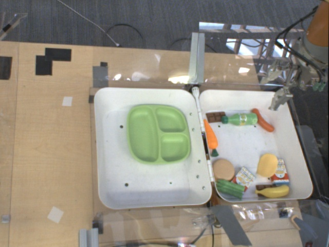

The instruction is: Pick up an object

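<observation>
The right bin (303, 161) holds the loose objects. Along its far side lie a brown chocolate bar (215, 118), a green bottle (240, 119) and a red sausage (263, 120). A carrot (211, 135) lies against the left wall. Near the front are a brown bun (223, 169), a green cucumber (230, 189), a snack packet (245, 176), a yellow lemon (267, 164), a small carton (280, 172) and a banana (273, 191). My gripper (281, 95) hangs over the bin's far right corner, up and right of the sausage, with nothing seen in it.
The left bin (110, 153) bears a green divided plate (157, 134). A metal post (197, 58) stands behind the seam between the bins. A metal frame and cables (262, 50) sit behind the right bin, close to the arm (314, 37).
</observation>
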### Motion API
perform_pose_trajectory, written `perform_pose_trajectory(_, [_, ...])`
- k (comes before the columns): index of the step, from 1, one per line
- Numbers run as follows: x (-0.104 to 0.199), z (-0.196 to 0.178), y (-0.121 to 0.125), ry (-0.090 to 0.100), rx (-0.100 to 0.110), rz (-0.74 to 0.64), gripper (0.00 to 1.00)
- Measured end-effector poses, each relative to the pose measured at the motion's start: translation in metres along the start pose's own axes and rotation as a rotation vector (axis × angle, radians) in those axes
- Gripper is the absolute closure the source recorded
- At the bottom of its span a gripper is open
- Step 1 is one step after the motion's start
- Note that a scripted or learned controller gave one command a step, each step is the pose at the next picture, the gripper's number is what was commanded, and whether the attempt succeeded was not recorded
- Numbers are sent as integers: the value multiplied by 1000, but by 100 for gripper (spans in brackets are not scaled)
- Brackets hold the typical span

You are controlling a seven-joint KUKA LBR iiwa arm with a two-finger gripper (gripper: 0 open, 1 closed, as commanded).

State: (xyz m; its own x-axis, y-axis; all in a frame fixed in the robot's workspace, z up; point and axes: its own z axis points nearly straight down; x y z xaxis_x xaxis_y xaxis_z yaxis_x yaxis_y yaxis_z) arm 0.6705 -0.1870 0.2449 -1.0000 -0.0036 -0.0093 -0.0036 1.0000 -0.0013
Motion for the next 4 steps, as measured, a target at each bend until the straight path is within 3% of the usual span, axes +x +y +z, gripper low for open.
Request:
perform_pose_trajectory(1, [4,150,-19,14,2,246,0])
perform_pose_trajectory(2, [13,158,-18,5,-1,398,0])
perform_pose_trajectory(3, [8,142,-17,-12,2,391,100])
perform_pose_trajectory(4, [6,31,12,-15,0,423,100])
